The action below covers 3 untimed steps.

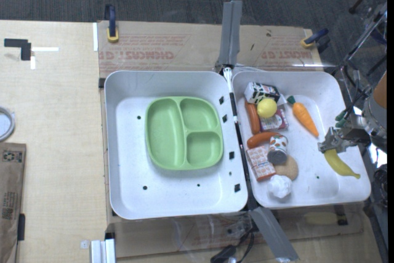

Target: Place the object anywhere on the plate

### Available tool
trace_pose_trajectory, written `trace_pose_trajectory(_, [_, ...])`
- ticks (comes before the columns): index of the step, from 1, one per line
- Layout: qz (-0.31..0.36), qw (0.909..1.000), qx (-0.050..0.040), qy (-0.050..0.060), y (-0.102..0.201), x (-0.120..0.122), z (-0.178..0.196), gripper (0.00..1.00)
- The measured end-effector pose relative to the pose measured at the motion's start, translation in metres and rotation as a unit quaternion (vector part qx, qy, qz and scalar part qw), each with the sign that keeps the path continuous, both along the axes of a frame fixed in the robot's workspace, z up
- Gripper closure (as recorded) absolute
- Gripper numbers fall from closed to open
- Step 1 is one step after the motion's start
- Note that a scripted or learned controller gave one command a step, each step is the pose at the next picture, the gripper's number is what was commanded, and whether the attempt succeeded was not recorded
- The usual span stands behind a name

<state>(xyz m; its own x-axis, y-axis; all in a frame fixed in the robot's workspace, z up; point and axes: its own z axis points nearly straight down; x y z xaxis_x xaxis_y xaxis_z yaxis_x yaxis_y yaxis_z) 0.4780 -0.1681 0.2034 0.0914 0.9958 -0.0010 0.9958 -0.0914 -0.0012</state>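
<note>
Down in the right bin, the pincer (326, 143), grip unreadable, touches the banana (342, 165).

Red print, upside down, reads roughly "CHEMCAST GP" on the cardboard (154, 46) at the table's far edge; the second print beside it is too faint.

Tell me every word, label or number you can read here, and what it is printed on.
Red lettering on the brown cardboard sheet behind the white bins: upside down and blurred, not readable with confidence.
Dark recycling-type mark on the brown paper bag at the left edge: a symbol, its small print too small to read.
Red and white packet in the right bin: print too small to read.
Black and white carton: no legible words.
</note>
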Motion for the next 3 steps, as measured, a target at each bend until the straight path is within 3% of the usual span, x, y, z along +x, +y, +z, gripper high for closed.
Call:
trace_pose_trajectory(1, [0.039, 0.9992, 0.0001, 0.001, 0.075, 0.053, -0.016, 1.0])
trace_pose_trajectory(2, [0.137, 0.9905, -0.0001, 0.001, 0.139, 0.074, 0.002, 1.0])
trace_pose_trajectory(3, [0.171, 0.9853, -0.0002, 0.001, 0.228, 0.107, -0.013, 1.0])
